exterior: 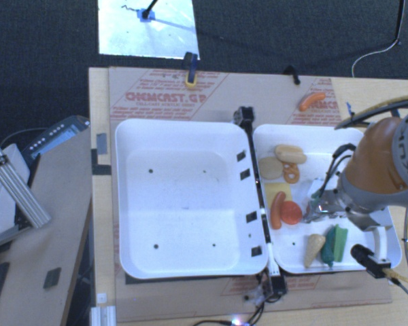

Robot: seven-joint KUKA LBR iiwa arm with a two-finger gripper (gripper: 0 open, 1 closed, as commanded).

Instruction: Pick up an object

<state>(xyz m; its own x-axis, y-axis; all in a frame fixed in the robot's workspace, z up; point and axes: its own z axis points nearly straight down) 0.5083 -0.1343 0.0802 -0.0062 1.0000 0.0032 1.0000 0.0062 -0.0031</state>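
Two white bins are seen side by side on the counter (102,202); the left bin (183,195) is noted with small dark dots on its floor; the right bin (340,141) carries the objects. A black divider strip (255,189) runs between the two bins from far to near.

In the right bin, toward its left side, a tan bread-like piece (290,154) lies at the far end; a beige round piece (270,168) lies just left of it; a small orange ring (291,175) lies just near the tan piece; a pale yellow slab (275,190) lies nearer still. A red oblong item (277,209) and a red round item (291,213) lie touching, in the middle of the bin's left half. At the near edge a tan cone-shaped item (314,248) lies just left of a green block (336,244); the two appear to touch.

The arm (381,161), orange-banded, reaches in from the right over the right bin; the end effector (315,211) is lowered just right of the red round item; whether contact is made cannot be told. The state of the end effector cannot be determined, as it is too small and blurred; nothing is seen held in it.

Outside the bins, an orange sausage-shaped item (312,101) lies on the counter at the far right; a yellow and blue clamp (190,70) sits at the far edge.
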